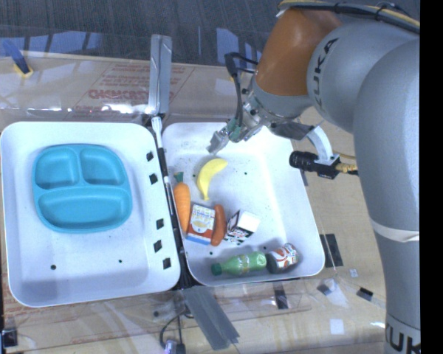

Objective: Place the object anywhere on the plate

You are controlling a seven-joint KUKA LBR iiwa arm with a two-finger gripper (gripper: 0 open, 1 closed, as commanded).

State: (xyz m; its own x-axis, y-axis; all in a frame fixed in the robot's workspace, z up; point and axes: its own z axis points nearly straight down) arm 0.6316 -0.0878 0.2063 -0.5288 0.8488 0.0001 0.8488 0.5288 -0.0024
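Blue plastic marks the far left of the scene: a rounded blue plastic plate (80, 186) with three compartments lies in the left shallow white bin (29, 271), nearer that bin's far-left corner than its near edge, and nothing rests on it. Along the divider between the bins, just inside the left edge of the right shallow white bin (299, 205), a long orange carrot (182, 205) lies lengthwise. Beside it sits a small white and orange carton (201, 223), with a reddish-brown sausage-shaped piece (219, 226) touching its right side. Above these, toward the middle of the right bin, a curved yellow banana (209, 175) lies free on the floor of the bin. A small black and white box (241, 226) rests right of the sausage piece, and along the near edge lie a green plastic bottle (240, 264) and, touching its right end, a red and white can (283, 257) on its side. The two-finger gripper (220, 143) hangs over the far edge of the right bin, just above and apart from the banana, with nothing between its fingers; how far they are parted cannot be made out. The grey arm with its orange band (295, 50) reaches in from the right, bent down and leftward toward the bin.
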